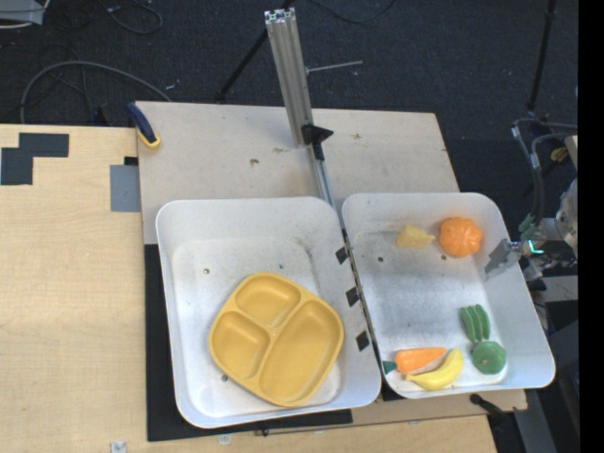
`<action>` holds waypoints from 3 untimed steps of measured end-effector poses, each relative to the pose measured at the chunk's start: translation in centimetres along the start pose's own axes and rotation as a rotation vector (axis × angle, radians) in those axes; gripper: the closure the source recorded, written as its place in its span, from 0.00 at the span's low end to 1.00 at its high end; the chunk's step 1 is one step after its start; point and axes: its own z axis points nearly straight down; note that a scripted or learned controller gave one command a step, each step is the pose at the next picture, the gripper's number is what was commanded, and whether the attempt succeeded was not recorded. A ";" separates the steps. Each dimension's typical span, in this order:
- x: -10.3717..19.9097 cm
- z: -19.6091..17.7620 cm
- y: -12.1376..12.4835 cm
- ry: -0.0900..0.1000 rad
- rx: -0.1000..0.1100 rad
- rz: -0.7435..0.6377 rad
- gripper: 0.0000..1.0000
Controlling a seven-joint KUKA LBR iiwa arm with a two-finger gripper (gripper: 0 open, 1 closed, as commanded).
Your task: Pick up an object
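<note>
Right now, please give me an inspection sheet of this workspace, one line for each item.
Surface: bench bearing left bin and right bin.
Job's things: right bin holds orange, pale yellow piece, green pepper, green round fruit, carrot, banana.
Clutter: yellow divided plate in left bin.
Gripper: gripper at right bin's right rim, holding nothing.
Cables: on dark floor.
Surroundings: metal post.
</note>
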 end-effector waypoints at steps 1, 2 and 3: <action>0.0 -0.1 0.0 0.000 -0.002 0.000 0.00; 0.0 6.3 -0.3 0.002 0.005 0.000 0.00; 0.6 12.7 -0.4 0.003 0.006 -0.001 0.00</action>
